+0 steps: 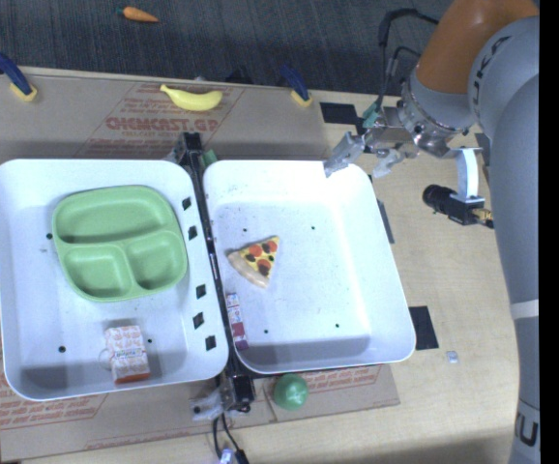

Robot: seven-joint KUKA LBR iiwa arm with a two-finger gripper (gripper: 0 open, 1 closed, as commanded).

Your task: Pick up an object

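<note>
A toy pizza slice [256,259] lies in the right bin [357,303], left of its middle. The left bin [18,259] holds a green divided plate [118,242] and, near its front, a small wrapped snack packet [126,352]. My gripper [362,159] hangs over the right bin's back right corner, well apart from the pizza slice. Its two fingers are spread and nothing is between them.
A yellow toy banana [191,97] lies on the cardboard behind the bins. A green ball [290,391] rests at the front of the right bin, outside it. An orange toy carrot [140,14] lies on the dark floor beyond. Blue clamps [16,77] hold the board's back edge.
</note>
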